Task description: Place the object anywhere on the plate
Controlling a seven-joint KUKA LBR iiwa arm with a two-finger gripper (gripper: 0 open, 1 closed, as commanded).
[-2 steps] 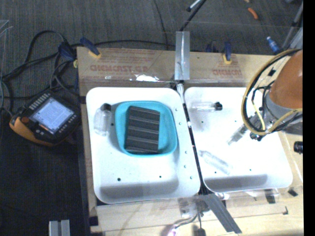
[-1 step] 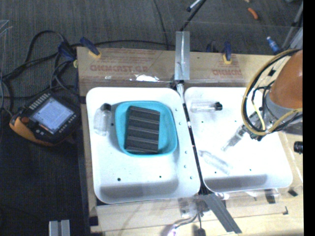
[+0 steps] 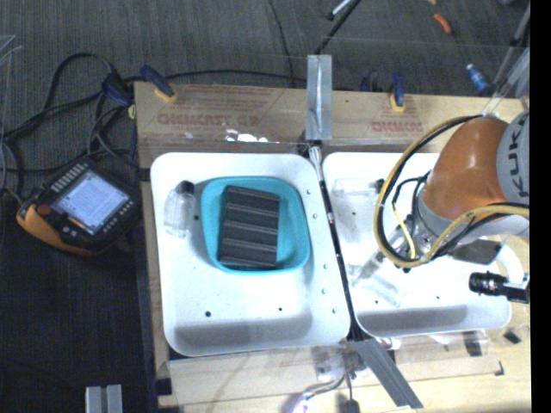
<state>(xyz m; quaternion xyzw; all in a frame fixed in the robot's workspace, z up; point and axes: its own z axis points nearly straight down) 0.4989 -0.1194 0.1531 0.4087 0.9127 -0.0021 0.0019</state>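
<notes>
Resting on plate (image 3: 297, 231): dark block (image 3: 250, 226)

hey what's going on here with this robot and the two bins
A grey and orange arm reaches in from the right and hangs over the right bin. In the left bin a teal plate already carries a dark ribbed block. A small clear bottle lies beside the plate, just off its left edge. The gripper itself is hard to make out under the arm.
</notes>
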